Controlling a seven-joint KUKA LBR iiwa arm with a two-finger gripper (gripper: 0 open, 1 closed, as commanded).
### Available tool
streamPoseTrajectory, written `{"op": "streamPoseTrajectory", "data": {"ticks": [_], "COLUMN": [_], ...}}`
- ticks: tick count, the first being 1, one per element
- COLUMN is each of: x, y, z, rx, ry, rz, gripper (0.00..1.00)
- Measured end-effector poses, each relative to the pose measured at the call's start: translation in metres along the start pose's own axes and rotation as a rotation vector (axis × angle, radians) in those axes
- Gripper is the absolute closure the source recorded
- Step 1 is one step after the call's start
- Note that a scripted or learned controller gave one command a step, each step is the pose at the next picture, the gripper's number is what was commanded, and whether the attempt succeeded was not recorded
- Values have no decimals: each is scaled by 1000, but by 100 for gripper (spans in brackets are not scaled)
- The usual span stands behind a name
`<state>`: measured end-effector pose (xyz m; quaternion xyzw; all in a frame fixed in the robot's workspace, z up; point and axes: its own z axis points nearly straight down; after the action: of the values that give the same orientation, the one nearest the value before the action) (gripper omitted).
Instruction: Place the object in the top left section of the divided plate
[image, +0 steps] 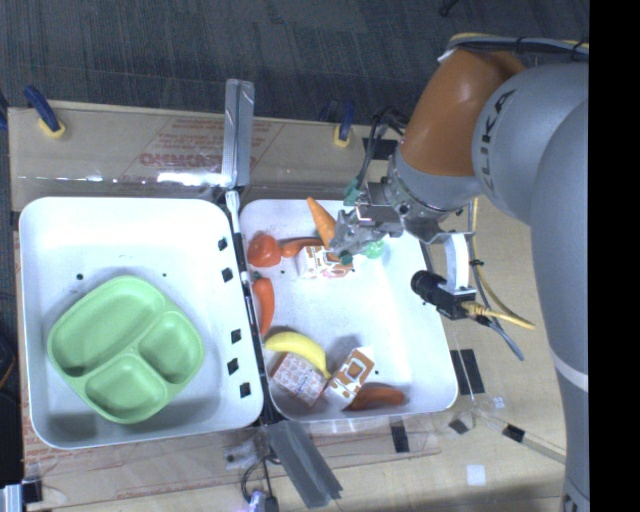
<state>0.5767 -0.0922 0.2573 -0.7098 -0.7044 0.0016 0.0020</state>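
- Camera view: you are looking at the picking step, not the placing one. The gripper (345, 243) is down in the right bin (425, 330), near its upper edge, and the green divided plate (125, 348) sits bare in the left bin (60, 225), well apart from the arm.
- The thing nearest the fingertips is a small white and orange block (323, 262), lying just below and to the left of them. I take that as the object being gone for, though the task sentence does not name it.
- You cannot tell from this angle whether the jaws are spread or pressed together; the wrist and its cables cover them. Nothing shows clearly between them, so do not count the block as held.
- A carrot (321, 220) lies close against the gripper on its upper left, and a small green thing (372, 248) peeks out at its right. Either could be caught instead.
- Other items lie further down the right bin: a red tomato (262, 250), a banana (297, 349) and two patterned boxes (325, 378) near the lower edge.
- What the next move calls for, as I judge it: a firm close on the block, a straight lift clear of the carrot, then a carry across the divider between the bins to the plate's top left section (108, 318).
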Motion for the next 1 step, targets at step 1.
{"op": "streamPoseTrajectory", "data": {"ticks": [1], "x": [104], "y": [-10], "z": [38], "rx": [0], "ry": [-1], "rz": [-50], "gripper": [100]}}
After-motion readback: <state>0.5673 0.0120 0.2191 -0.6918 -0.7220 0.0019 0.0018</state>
